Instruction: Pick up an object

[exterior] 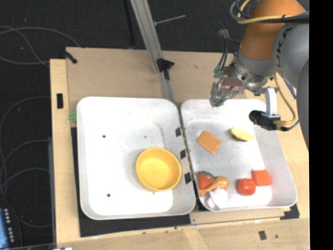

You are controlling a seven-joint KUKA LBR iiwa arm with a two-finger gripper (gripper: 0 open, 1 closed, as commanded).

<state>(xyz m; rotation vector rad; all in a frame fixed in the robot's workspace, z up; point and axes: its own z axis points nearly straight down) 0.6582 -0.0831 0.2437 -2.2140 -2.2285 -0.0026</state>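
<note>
While the claw (220, 94) is hovering above the right bin's (276, 155) far rim, whether it is apart or together cannot be told. Candidates are lying below it — orange wedge (208, 141) nearest, yellow slice (242, 135) beside, red ball (246, 186) farther — loosely spread, likely for clear access.

Tool (220, 94) over right bin (270, 139) far edge, nothing held.

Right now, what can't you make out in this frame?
- Two-finger gripper: blurred and small; open or shut unclear.
- Pile of small toys at the right white bin's near-left corner: orange, green and white pieces overlap; separate items unclear.
- Grey arm: cut off by the right edge.
</note>
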